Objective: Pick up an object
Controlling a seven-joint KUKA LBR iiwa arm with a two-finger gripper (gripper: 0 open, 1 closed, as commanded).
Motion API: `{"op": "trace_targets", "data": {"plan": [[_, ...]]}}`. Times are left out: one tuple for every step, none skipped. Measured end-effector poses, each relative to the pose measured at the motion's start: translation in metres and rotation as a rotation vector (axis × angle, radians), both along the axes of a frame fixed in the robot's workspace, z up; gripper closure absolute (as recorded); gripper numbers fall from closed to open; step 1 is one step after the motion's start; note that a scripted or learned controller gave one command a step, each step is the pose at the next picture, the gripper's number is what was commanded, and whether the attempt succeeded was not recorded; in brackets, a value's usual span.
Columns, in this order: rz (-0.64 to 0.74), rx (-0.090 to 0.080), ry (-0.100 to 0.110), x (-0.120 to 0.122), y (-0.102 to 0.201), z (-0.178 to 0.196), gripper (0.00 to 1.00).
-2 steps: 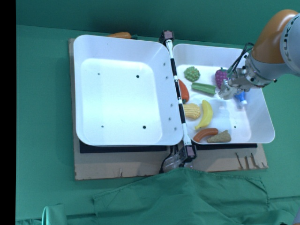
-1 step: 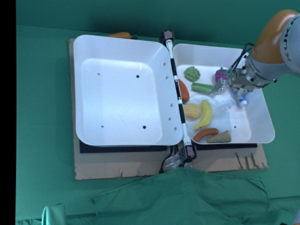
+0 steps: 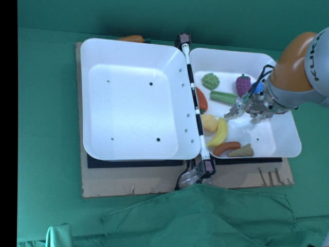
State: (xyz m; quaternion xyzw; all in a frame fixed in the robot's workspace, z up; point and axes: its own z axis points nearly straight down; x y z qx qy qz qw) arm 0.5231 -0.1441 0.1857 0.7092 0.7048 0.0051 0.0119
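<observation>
A: Green cloth (image 3: 205, 215) drapes the counter's near edge. Where's something to pick?

B: Toy food crowds the right bin (image 3: 280, 143): sausage (image 3: 226, 147), banana (image 3: 221, 133), cucumber (image 3: 222, 97), grapes (image 3: 242, 84).

A: And the end effector (image 3: 245, 112)?

B: Low over the bin floor, beside the cucumber, probably lining up; fingers apparently spread, gripping nothing.

Arm (image 3: 303, 71) cut off at right edge; carrot (image 3: 132, 38) half hidden behind left bin (image 3: 92, 86); tool (image 3: 245, 112) fingers too small to read.
</observation>
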Motion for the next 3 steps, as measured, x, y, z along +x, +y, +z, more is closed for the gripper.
{"op": "trace_targets", "data": {"plan": [[-0.002,-0.002,-0.006,0.002,-0.002,0.013,1.00],[-0.006,-0.004,-0.011,0.003,-0.003,0.025,1.00],[0.001,0.009,0.008,-0.016,-0.038,-0.001,1.00]]}}
